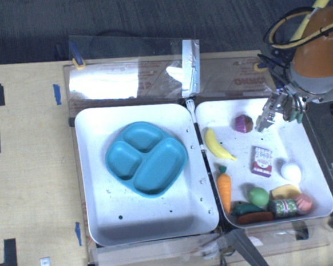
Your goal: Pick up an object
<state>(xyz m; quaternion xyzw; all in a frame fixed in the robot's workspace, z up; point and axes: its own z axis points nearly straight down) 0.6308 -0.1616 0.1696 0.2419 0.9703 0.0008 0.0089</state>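
Note:
My gripper [267, 119] hangs over the back of the right bin [321, 163], just right of a purple round object [243, 123], apart from it. Its fingers point down and left; nothing shows between them. In the same bin lie a yellow banana [216, 145], an orange carrot [224, 190], a small red and white carton [262, 161], a white egg [291, 172], a green round fruit [258, 196] and several more toy foods along the front edge.
The left bin [98, 215] holds a blue divided plate [146, 158]. A clear upright panel [191, 67] stands behind the wall between the bins. The arm's orange band [315, 54] and cables are at the upper right.

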